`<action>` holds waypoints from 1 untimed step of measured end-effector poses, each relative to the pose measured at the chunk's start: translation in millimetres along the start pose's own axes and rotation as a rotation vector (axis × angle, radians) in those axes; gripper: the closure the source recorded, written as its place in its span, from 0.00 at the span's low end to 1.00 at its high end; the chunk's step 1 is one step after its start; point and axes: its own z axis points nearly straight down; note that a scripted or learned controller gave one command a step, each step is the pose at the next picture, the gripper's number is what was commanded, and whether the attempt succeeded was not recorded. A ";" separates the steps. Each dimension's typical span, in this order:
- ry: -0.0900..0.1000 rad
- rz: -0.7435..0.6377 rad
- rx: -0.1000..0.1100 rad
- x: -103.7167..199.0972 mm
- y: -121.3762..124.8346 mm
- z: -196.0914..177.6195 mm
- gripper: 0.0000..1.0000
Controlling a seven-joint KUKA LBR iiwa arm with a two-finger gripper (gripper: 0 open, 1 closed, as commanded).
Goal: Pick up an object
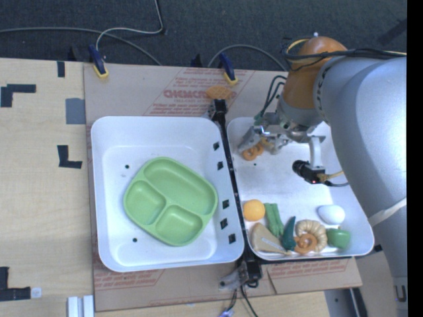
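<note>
Orange-brown, small lumpy item (pretzel-like, toy food prob.) sits in the far left part of the right shallow white bin, close to the divider between bins, w/ the two-finger gripper right over it; tips look to be touching or just above it, can't tell which. Whether the pincer is open or closed can't be told from this angle: metal parts & cables crowd the spot, and the item isn't clearly seen between anything. Grey KUKA arm w/ orange band comes in from the right and covers the far right of that bin. Just right of the gripper, a small black part on a white stalk hangs over the bin floor. Along the near edge of the same bin, well apart from the gripper: an orange round ball-like fruit, a dark green long leafy piece, a tan wedge-shaped piece, a beige spiral shell-like pastry, a white egg-shaped item and a bright green block, all bunched, several touching. Left shallow white bin holds a light green plastic divided plate w/ three compartments, lying flat near its middle. Both bins rest on a brown cardboard sheet w/ red print, held at the far edge by two blue-and-yellow clamps. Wood bench w/ black tape marks lies left; dark carpet w/ a thin cable is beyond.
</note>
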 end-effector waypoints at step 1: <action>-0.002 0.000 -0.003 1.5 -1.0 -0.1 0.00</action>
